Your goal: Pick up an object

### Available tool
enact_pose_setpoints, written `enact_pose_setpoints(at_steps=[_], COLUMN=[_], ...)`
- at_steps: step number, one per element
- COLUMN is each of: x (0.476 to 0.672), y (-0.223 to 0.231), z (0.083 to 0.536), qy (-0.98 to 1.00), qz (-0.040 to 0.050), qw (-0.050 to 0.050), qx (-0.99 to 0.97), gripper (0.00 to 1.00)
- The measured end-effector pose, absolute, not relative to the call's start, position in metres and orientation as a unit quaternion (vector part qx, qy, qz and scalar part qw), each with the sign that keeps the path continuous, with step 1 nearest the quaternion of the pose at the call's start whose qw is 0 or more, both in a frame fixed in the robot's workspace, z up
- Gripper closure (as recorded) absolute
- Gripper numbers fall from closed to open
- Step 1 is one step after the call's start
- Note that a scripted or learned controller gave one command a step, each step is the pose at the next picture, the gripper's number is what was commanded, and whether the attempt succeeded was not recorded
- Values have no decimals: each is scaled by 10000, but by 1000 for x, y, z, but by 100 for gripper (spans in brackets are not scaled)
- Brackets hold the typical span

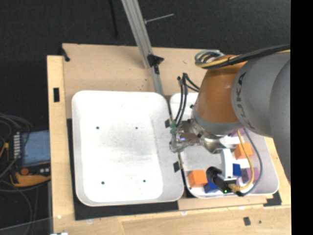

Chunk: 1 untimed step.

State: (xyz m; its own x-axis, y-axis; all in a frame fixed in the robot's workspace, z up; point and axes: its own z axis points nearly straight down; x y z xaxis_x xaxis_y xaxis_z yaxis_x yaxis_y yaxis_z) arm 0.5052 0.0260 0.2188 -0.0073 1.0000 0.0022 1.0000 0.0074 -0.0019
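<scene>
I reach in from the right, my grey arm (266, 97) stooped over the right bin (272, 182), orange band (220, 94) above the wrist. My gripper (182, 142) hangs by that bin's left wall; apart or together, I cannot tell. Part of "KUKA" reads on my arm. An orange block (197, 178) lies in the bin's near left corner.

Left bin (117, 146): whole floor open, free drop from above. Right bin (270, 184): arm (230, 97) hangs over its upper half; orange block (197, 178) and blue block (211, 186) crowd the lower edge. Slanted metal pole (139, 28) cuts across top centre.
</scene>
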Motion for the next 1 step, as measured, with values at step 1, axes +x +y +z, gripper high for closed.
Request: enact_pose_setpoints(at_steps=[1], x=[508], y=[81], z=[238], qy=[-7101], qz=[-15], qw=[2], qx=[-7041], gripper=[100])
